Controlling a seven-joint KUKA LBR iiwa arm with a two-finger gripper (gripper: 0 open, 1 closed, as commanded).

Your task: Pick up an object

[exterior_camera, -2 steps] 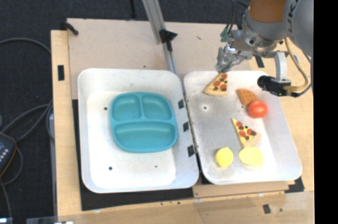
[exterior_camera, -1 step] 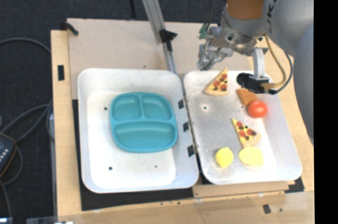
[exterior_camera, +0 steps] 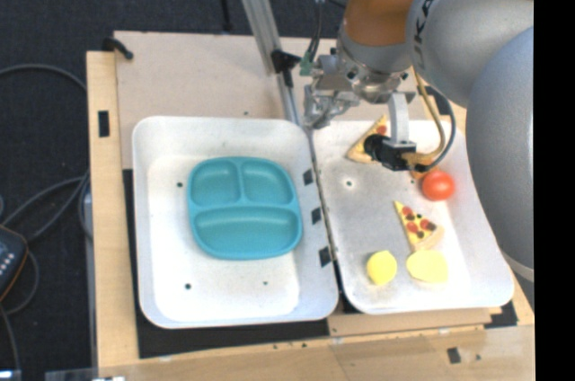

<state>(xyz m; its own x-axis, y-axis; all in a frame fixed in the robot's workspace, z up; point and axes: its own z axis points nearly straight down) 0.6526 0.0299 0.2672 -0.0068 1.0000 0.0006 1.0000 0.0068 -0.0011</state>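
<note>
Camera view: my claw (exterior_camera: pixel 322 105) hangs over the far corner of the right bin (exterior_camera: pixel 359 217), by the divider. Can't tell how open it is, too cluttered there. Nothing looks grabbed, I think. Candidates lie in that bin: pizza slice (exterior_camera: pixel 418 226), red ball (exterior_camera: pixel 437 185), yellow pieces (exterior_camera: pixel 381 267). Pick not done; descent, grasp and lift remain.

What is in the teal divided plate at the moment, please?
Nothing: it is empty. The teal divided plate lies right way up in the left bin, and all three compartments show bare teal.
</note>
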